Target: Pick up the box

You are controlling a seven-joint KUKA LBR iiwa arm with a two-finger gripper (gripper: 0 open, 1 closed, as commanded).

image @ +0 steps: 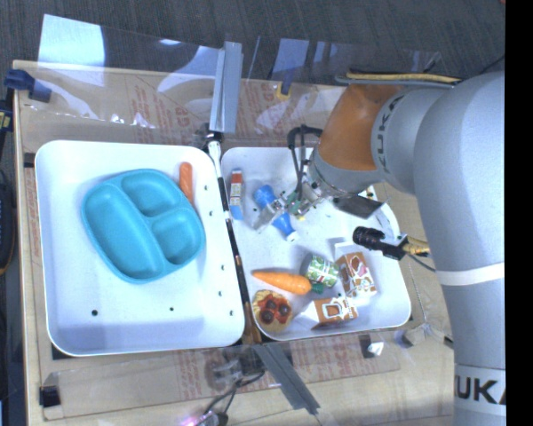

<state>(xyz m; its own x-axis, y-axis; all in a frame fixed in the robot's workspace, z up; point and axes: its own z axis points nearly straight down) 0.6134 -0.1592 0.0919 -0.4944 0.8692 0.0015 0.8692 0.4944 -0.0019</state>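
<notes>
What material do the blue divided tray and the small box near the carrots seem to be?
Blue divided tray: probably moulded plastic, matte, with an even colour and soft rounded compartments. Small box: likely printed cardboard with flat faces, though it is too small to be sure.

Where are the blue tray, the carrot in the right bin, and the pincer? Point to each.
blue tray (142,223): camera view, on the middle ridge between its compartments.
carrot (282,281): camera view, mid-length of its orange body.
pincer (287,208): camera view, at its tips above the right bin.
</notes>
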